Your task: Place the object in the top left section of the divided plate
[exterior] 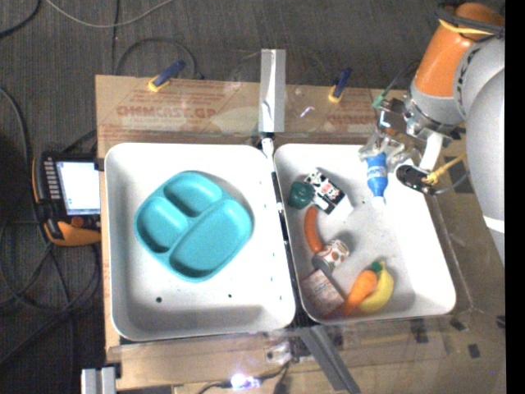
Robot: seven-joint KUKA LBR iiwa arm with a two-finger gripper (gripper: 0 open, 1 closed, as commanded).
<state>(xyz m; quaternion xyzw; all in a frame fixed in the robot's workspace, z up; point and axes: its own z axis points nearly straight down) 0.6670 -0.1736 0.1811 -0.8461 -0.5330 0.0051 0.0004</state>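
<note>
One small blue-and-white tube point(376, 176) hangs pinched between the fingers of the two-finger gripper point(380, 156), above the upper right of the right shallow white bin point(426, 245). We see its long axis nearly upright in the view, its white end pointing down, well apart from the turquoise divided plate point(194, 223).

Even overhead light fills the scene, bright enough to wash out the two white bins point(123, 220), whose floors lose detail to glare. Soft shadows gather under the bin walls and beneath the blue divided plate point(194, 224). The far clear sheet point(205, 117) reflects light in faint streaks. The dark floor stays dim. Focus is soft throughout, slightly grainy, with small objects smeared.
</note>
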